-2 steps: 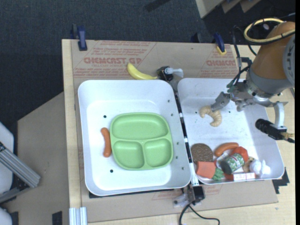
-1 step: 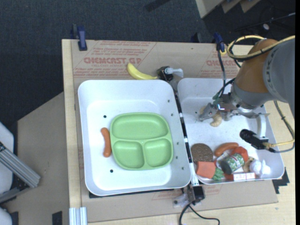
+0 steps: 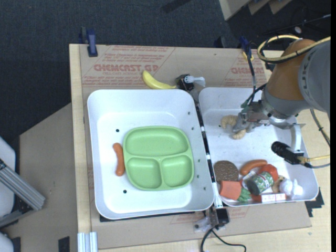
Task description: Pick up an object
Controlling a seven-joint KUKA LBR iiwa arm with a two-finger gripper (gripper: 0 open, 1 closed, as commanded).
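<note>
Gripper low in right bin, near its far edge, reaching in from right. Tips down on tan lumpy object, touching it. Finger spread hidden by wrist above; cannot tell whether grasped.

Heap at right bin's near edge: brown disc, red sausage, small can, orange block.

Left bin: green divided plate at centre, orange sausage just beside plate's left edge. Banana on bench beyond left bin's far edge.
</note>
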